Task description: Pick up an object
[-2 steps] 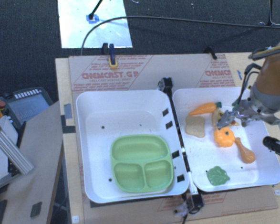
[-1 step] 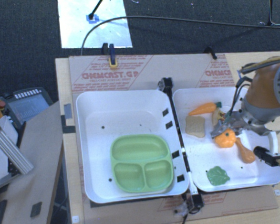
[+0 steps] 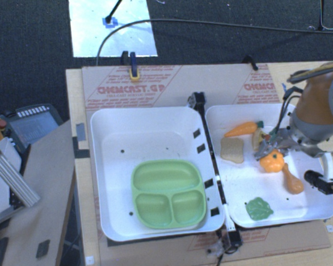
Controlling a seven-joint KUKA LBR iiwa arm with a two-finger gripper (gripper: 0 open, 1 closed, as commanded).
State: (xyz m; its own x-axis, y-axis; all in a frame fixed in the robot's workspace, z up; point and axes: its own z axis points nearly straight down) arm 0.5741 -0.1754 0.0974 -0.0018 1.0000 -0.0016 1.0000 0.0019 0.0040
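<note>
The right bin (image 3: 308,202) holds several toy foods. An orange carrot (image 3: 241,129) lies at its back, with a tan bread slice (image 3: 232,150) just in front. A round orange fruit (image 3: 272,161) sits mid-bin, and a drumstick (image 3: 292,179) lies to its right. A green leafy piece (image 3: 258,208) rests near the front wall. My gripper (image 3: 265,147) reaches in from the right and hangs low over the fruit's upper left edge, between the bread and the fruit. Nothing is visibly lifted.
The left bin (image 3: 111,156) carries a green divided plate (image 3: 168,192). A black clip rail (image 3: 209,155) runs between the two bins. The arm's grey and orange wrist (image 3: 318,110) covers the right bin's back right corner. A control pendant (image 3: 32,126) lies on the left.
</note>
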